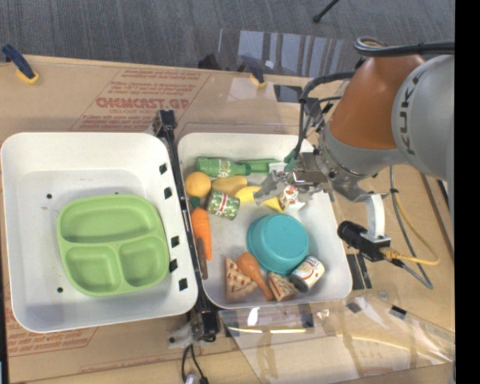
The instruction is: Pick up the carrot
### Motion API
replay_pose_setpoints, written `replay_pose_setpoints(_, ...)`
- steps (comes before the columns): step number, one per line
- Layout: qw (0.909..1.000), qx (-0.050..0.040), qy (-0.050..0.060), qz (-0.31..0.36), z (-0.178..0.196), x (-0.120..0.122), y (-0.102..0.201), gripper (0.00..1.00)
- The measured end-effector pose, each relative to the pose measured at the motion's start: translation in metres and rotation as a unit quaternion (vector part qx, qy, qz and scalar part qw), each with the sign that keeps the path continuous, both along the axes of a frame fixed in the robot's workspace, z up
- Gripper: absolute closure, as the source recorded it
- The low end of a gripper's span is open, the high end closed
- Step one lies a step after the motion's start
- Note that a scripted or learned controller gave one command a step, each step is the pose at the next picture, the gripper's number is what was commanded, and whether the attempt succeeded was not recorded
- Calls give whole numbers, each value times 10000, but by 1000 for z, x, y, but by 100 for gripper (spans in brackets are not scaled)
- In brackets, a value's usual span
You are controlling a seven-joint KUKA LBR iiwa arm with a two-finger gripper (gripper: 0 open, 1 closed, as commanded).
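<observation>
The carrot (201, 229) is orange and slim. It lies lengthwise along the left wall of the right bin (336, 238), just below a yellow lemon (197, 184). My gripper (278, 186) hangs over the back middle of that bin, above a small yellow piece (272, 206), well to the right of the carrot and apart from it. Nothing shows in its grasp. The grey arm with its orange band (376, 102) reaches in from the upper right.
The right bin also holds a green bottle (224, 166), a banana (230, 185), a small can (222, 205), a teal bowl (278, 242), pizza slices (238, 278) and a little jar (308, 272). A green divided plate (112, 242) sits in the left bin (24, 166).
</observation>
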State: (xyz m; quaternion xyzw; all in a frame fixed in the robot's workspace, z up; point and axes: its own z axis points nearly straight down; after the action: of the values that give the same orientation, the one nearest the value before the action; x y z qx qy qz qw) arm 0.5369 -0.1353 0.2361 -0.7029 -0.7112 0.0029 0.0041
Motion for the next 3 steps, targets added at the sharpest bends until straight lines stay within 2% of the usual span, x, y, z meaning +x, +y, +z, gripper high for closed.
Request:
replay_pose_setpoints(1, 9997, 13, 61, -221, -123, -24, 45, 0)
replay_pose_setpoints(2, 9913, 185, 56, -1301, -105, -35, 23, 0)
replay_pose_setpoints(3, 9992, 24, -31, 387, -144, -59, 44, 0)
